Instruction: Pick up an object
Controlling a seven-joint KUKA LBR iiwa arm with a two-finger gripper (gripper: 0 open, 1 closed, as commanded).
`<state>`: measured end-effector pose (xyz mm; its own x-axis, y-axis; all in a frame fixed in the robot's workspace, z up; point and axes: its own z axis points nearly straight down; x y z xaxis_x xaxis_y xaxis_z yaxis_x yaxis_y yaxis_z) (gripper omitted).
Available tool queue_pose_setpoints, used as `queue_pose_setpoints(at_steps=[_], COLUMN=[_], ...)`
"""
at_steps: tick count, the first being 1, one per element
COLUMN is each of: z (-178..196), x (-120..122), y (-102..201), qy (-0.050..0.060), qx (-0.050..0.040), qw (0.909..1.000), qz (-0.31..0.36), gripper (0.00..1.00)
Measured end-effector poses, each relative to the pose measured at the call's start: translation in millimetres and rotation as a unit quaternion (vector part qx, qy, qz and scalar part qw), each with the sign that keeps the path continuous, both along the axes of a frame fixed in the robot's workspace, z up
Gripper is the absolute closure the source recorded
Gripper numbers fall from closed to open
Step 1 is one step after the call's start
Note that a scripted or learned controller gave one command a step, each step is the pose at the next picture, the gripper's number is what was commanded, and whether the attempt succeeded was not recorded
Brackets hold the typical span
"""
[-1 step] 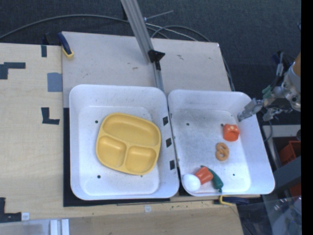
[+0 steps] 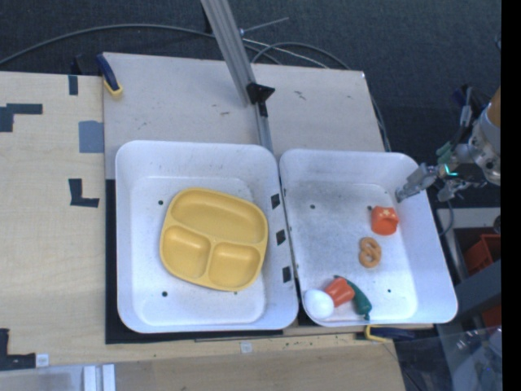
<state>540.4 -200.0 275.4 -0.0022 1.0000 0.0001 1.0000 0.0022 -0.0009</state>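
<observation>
Worktop (image 2: 49, 243) is pale wood with dark tape marks, two white bins on it. Left bin (image 2: 130, 218) has a yellow divided plate (image 2: 214, 239). Right bin (image 2: 423, 283) holds an orange piece (image 2: 384, 220), pretzel (image 2: 369, 252), white ball (image 2: 318, 304). Hand (image 2: 427, 179) hangs over its right rim; can't tell its state.

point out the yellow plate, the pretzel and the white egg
yellow plate (image 2: 213, 239), camera view, on its central divider
pretzel (image 2: 369, 252), camera view, on its middle
white egg (image 2: 318, 304), camera view, on its top surface
</observation>
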Motion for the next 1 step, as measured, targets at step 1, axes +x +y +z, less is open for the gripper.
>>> queue_pose_setpoints(at_steps=[1], z=[-57.3], x=[3.6], y=[-8.1], qy=[0.003], qx=[0.0001], qw=[1.0], qz=[0.0], gripper=[0.0])
